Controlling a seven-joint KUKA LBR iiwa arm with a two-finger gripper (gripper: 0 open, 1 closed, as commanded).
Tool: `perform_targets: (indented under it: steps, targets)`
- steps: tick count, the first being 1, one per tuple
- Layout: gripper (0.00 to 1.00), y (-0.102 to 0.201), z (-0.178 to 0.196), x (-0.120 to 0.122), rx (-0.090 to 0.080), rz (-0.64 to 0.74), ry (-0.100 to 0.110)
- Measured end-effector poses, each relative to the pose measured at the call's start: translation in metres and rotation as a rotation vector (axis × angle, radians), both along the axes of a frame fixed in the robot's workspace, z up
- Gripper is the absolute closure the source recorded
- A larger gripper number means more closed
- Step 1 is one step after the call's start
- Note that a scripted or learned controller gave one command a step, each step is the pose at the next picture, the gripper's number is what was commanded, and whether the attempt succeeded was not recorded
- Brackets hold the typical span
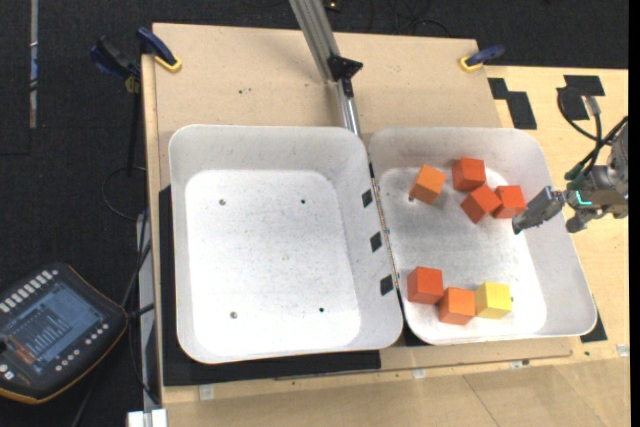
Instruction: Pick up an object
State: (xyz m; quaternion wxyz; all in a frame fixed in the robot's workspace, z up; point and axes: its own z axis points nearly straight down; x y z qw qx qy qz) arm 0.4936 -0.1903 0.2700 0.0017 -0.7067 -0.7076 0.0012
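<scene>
The right bin [560, 300] holds several small blocks. An orange block [429, 183] lies near its upper left, with three red-orange blocks [484, 191] clustered to its right. Along the front sit a red block [425, 284], an orange block [459, 304] and a yellow block [494, 299] in a row. My gripper [545, 210] hangs at the bin's right edge, just right of the red cluster, with nothing visible between its fingers.
The left bin [265, 240] lies beside the right one. A metal pole [305, 0] slants down from the top to the bins' shared edge. A pendant [50, 330] sits at lower left. Clamps [160, 50] hold the board's corners.
</scene>
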Motion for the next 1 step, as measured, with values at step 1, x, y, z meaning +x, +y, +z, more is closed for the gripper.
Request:
perform_targets:
  steps: [1]
  targets:
    - [0.0, 0.0001, 0.0021, 0.0008, -0.001, -0.001, -0.004]
